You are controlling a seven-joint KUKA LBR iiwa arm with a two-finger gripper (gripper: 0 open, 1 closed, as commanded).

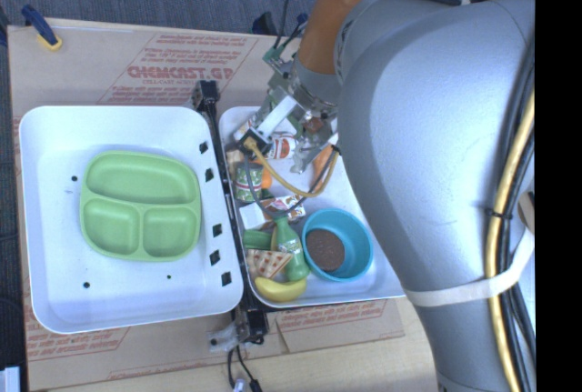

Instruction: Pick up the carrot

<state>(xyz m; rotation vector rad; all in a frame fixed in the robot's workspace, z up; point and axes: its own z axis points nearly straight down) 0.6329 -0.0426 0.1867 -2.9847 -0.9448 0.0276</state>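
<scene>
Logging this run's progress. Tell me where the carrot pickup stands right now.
Done: the arm has reached into the right bin and its claw hangs low over the clutter at the far end. In hand: nothing clearly; the carrot lies beside the claw, and I cannot tell whether the claw touches it. Left: closing on the carrot and lifting it clear. The green plate sits in the left bin.

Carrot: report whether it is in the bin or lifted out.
In the bin: the carrot lies in the right bin, beside the end effector.
</scene>
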